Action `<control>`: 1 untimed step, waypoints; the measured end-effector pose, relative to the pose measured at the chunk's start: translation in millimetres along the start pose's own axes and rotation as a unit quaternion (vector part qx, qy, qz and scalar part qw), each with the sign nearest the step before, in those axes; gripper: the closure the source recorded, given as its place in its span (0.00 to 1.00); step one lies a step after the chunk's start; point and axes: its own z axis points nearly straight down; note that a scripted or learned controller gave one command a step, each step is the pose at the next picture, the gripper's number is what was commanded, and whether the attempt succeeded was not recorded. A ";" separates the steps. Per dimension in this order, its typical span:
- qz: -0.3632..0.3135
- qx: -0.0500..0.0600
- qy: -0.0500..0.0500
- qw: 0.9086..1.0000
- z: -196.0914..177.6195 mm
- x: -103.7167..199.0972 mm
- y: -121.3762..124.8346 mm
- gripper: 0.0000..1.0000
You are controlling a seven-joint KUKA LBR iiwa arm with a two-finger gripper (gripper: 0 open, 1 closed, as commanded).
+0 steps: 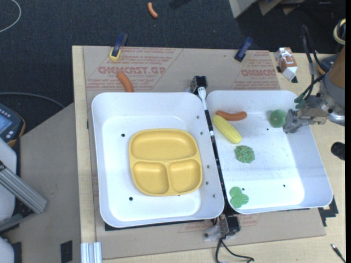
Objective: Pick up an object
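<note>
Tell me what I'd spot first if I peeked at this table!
Probably the big yellow tray with three sections, lying in the middle of the left white bin. Next, the toy food in the right bin: a yellow corn cob beside an orange hot dog, and green pieces dotted about. At the right edge the gripper sits close to a green ball.

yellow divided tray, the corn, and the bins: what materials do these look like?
Yellow tray: looks like moulded plastic, matte to satin, with rounded compartment ridges and uniform colour. Corn: probably a plastic or rubber toy, given its even yellow and slight sheen; hard or soft can't be told. Left bin and right bin: thin white plastic by the look, smooth and glossy, with rounded, formed rims.
</note>
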 end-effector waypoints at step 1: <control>0.000 0.000 0.000 1.000 -10.0 51.8 23.6 1.00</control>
